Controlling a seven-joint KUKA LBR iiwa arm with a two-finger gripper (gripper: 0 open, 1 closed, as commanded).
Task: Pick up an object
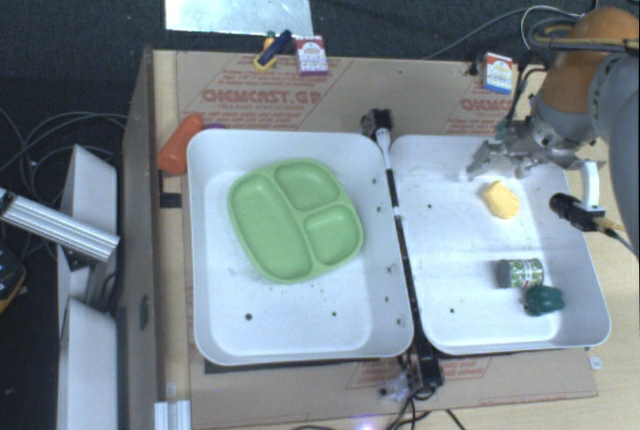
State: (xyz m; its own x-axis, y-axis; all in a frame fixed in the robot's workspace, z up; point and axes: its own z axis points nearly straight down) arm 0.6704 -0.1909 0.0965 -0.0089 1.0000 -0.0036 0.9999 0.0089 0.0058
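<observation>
**Arm parked over the right bin, nothing grabbed**

Dark carpet all round, and on it a bench with a brown cardboard sheet (300, 98) under two shallow white bins side by side. The left bin (240, 328) has a green divided plate (295, 218) sitting in it, pretty much centred.

The right bin (450, 318) is where the action is. The gripper (497, 158) sits over that bin's back right corner, hanging off the grey arm (580, 88) with its orange band. Its fingers (478, 162) look spread apart with nothing between them, so no hold on anything.

Relative to those fingers:
- a yellow object (503, 199) lies just below and slightly right of the tips, close but not touching
- a small can (521, 272) lies on its side well further toward the front of the bin
- a dark green object (543, 299) sits right against the can, on its front right side

Off past the fingers on the cardboard stands a small red and white box (497, 74), and another box (312, 55) like it sits far to the left beside a yellow and black tool (271, 50).
</observation>
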